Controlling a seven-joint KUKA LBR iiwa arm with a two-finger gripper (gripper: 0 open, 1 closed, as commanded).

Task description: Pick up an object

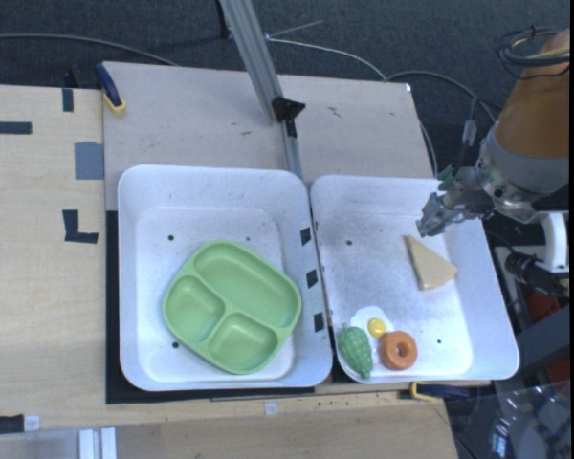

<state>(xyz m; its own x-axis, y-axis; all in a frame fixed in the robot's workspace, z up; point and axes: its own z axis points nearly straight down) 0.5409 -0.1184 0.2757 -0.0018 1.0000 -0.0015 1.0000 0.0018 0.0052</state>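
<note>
The gripper is seen at the right of the frame, over the upper part of the right bin; whether its fingers are parted cannot be told, and nothing is seen between them. Just below it lies one tan wedge, flat, smooth and triangular. At the bin's lower left edge one green cob, one orange ring and one fried egg are bunched together, the egg partly covered. One green divided plate is held in the left bin. The arm is cut off at the frame's right.
</note>
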